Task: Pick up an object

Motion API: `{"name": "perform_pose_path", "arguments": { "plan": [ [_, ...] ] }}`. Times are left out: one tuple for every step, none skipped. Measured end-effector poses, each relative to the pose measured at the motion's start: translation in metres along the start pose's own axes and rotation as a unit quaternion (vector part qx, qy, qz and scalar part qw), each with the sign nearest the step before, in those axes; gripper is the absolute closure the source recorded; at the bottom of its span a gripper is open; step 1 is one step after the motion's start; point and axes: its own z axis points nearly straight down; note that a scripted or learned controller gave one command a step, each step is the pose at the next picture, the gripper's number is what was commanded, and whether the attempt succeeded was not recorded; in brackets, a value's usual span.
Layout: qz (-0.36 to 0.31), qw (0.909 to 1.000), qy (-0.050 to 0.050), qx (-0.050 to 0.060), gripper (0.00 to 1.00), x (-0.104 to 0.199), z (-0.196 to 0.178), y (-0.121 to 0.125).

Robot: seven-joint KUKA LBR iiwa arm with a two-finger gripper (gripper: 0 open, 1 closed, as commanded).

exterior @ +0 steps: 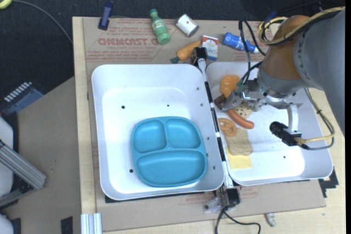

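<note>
Seemingly hot dog [242, 118] lies left-to-right.

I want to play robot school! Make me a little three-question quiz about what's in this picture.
1. True or false: the blue tray lies in the left bin.
2. Which bin is the gripper over? A) left B) right
3. Fill in: the green bottle lies on the ____, outside both bins.

Key: 1 true. 2 B; it is over the right bin, near the hot dog and the orange food. 3 cardboard.
</note>
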Motion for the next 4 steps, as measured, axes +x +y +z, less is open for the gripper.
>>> {"name": "perform_pose_path", "arguments": {
  "plan": [
    [0.0, 1.0, -0.001, -0.003, 1.0, -0.001, -0.013, 0.002],
    [0.0, 1.0, -0.001, -0.003, 0.0, -0.001, -0.013, 0.002],
    [0.0, 1.0, 0.0, 0.0, 0.0, 0.071, -0.101, -0.023],
    [0.0, 1.0, -0.001, 0.0, 0.0, 0.036, -0.1, 0.041]
  ]
}}
